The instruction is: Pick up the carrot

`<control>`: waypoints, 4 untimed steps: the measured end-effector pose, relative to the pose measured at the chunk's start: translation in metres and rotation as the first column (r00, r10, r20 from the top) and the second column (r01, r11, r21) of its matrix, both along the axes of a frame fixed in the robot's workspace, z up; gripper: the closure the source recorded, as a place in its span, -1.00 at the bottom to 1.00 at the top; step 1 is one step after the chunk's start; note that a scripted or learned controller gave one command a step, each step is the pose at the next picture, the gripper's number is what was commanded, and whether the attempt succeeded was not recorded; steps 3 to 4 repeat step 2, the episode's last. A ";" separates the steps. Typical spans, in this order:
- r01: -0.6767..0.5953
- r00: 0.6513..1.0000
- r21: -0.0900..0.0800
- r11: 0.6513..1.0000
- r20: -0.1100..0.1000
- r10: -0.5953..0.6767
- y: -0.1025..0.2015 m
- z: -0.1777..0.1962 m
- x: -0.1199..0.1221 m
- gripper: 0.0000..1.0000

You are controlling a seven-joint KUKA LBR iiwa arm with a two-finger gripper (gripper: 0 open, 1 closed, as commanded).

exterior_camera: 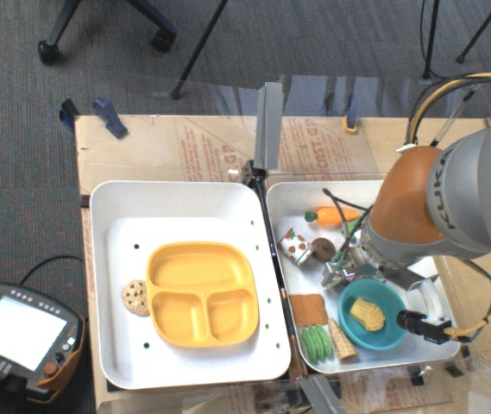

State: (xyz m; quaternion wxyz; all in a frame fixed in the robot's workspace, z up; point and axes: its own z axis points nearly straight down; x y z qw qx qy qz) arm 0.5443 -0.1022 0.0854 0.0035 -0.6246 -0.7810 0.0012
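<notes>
camera view: smooth tapered orange carrot (337, 216) lies in right white bin (297, 198); gripper (342, 270) beside it, grip state unclear.

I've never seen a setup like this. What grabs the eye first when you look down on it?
The bright yellow divided plate in the left bin, with a cookie at its left edge. Then the big grey and orange arm reaching in from the right over the right bin, which is crowded with toy food: a carrot near its far wall, and corn in a teal bowl.
</notes>
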 end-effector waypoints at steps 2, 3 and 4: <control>0.100 0.995 -0.002 0.995 0.005 -0.100 -0.077 0.077 0.019 -1.00; 0.100 0.995 -0.002 0.995 0.005 -0.100 -0.077 0.077 0.019 -1.00; 0.100 0.995 -0.002 0.995 0.005 -0.100 -0.077 0.077 0.019 -1.00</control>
